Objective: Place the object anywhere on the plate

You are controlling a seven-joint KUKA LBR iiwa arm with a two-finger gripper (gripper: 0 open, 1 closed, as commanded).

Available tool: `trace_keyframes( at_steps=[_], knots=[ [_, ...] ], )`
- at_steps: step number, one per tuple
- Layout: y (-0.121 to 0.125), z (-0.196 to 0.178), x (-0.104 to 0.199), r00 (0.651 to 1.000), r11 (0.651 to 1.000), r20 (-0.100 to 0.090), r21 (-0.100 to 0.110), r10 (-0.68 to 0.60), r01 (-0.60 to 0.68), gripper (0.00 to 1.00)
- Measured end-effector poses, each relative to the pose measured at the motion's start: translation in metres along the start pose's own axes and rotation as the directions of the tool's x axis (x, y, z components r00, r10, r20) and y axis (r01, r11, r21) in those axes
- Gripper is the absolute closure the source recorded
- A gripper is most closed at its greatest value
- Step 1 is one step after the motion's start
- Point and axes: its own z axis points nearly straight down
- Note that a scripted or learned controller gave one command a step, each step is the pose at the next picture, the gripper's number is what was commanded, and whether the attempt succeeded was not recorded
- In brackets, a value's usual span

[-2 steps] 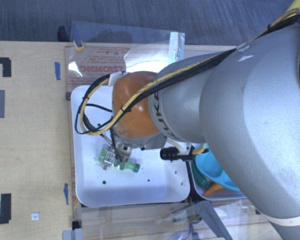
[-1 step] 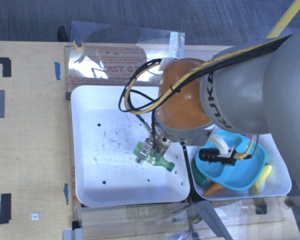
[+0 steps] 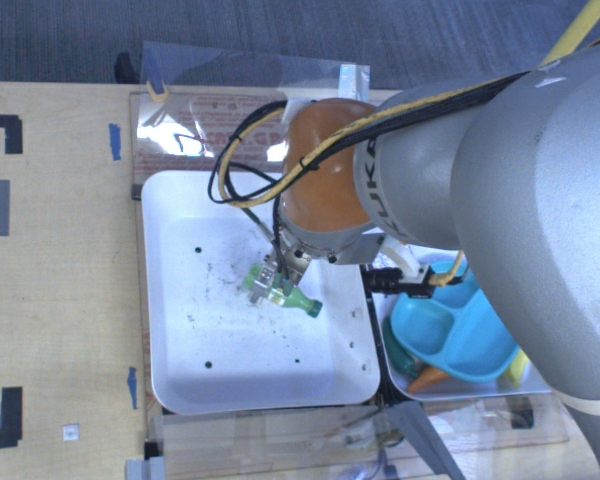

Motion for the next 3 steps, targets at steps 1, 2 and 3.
trace_keyframes(
  at_steps=[1, 2, 3],
  knots=[
    [0.067, 0.014, 0.030, 0.979, 0.979, 0.000, -0.003, 0.203, -0.203, 1.00],
    [-0.018, -0.011, -0.007, 0.957, 0.957, 0.002, 0.000, 0.291, -0.291, 1.00],
    [0.013, 0.010, 0.057, 0.999, 0.999, -0.002, 0.002, 0.055, -0.055, 1.00]
  ],
)
